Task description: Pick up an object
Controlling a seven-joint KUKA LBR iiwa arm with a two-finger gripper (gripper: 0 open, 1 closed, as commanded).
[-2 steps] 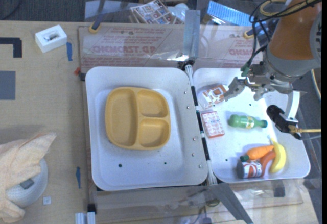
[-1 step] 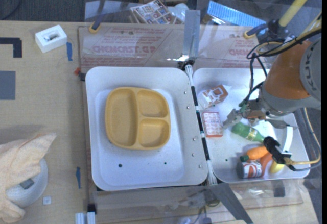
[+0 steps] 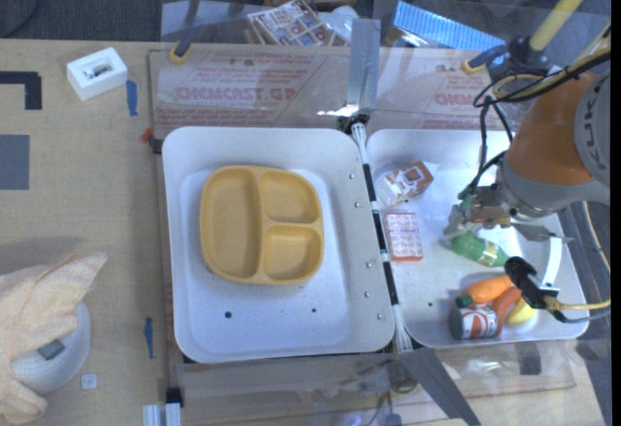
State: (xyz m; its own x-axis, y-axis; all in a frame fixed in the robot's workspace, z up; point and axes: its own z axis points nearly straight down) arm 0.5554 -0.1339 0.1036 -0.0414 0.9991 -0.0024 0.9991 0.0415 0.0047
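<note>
a: where's the gripper (image 3: pixel 473 216)?
b: low in the right bin (image 3: pixel 437 147), right over the green bottle (image 3: pixel 479 247). can't tell its finger state.
a: anything else nearby?
b: carrot (image 3: pixel 491 289) and can (image 3: pixel 473 321) near the front; yellow tray (image 3: pixel 260 223) in the left bin (image 3: pixel 184 220).

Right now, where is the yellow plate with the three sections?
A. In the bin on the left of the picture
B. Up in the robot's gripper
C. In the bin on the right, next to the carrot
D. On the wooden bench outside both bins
A: the yellow plate lies flat in the left bin, well apart from the gripper, which is over in the right bin near the carrot.
</note>
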